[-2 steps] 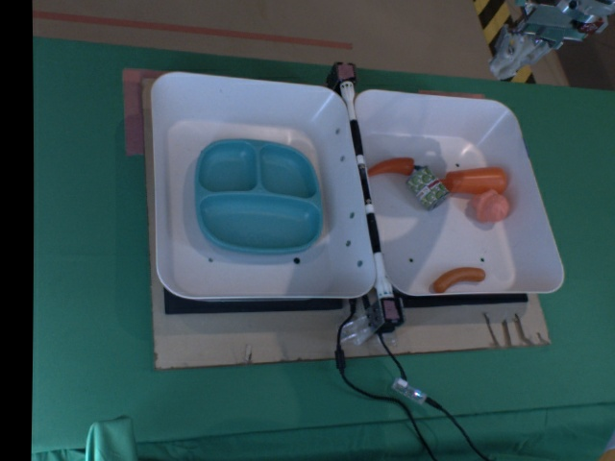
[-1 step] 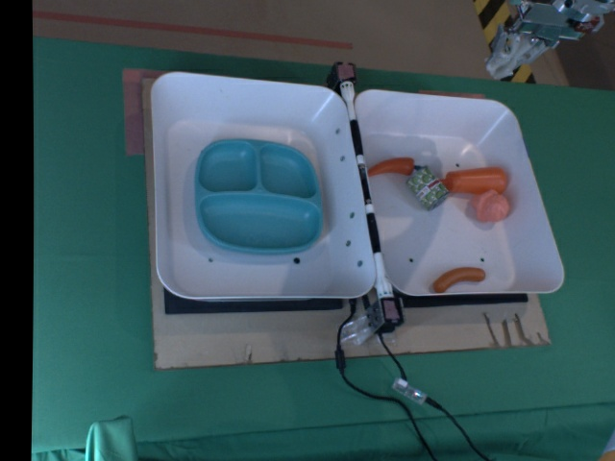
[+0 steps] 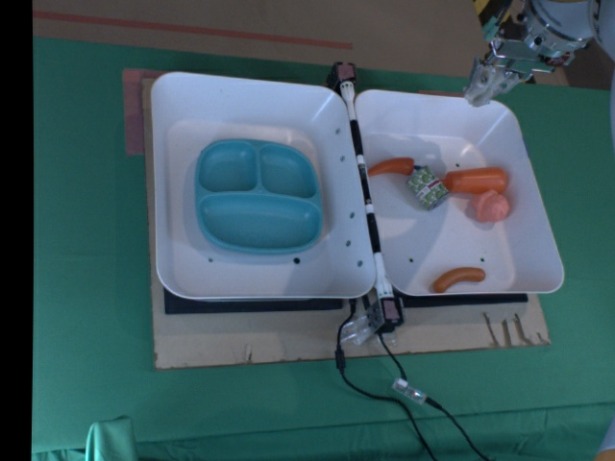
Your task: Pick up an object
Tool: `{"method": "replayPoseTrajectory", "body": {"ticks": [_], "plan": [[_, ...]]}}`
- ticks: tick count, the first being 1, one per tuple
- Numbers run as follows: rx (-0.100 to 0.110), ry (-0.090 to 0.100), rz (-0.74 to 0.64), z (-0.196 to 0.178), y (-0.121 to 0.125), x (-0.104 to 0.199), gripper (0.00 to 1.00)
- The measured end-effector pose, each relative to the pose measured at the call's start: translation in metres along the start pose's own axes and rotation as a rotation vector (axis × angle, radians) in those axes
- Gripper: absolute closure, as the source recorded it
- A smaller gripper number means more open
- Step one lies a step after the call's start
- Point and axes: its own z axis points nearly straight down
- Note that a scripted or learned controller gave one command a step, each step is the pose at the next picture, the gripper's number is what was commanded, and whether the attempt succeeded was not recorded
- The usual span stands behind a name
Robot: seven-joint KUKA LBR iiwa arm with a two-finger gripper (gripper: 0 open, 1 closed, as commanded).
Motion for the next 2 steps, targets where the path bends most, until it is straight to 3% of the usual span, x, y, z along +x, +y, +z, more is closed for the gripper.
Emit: {"method": "replayPoseTrajectory", "body": {"ticks": [2], "plan": [[-0.004,0.0,-0.001,-0.058,0.009,-0.016,1.0]]}}
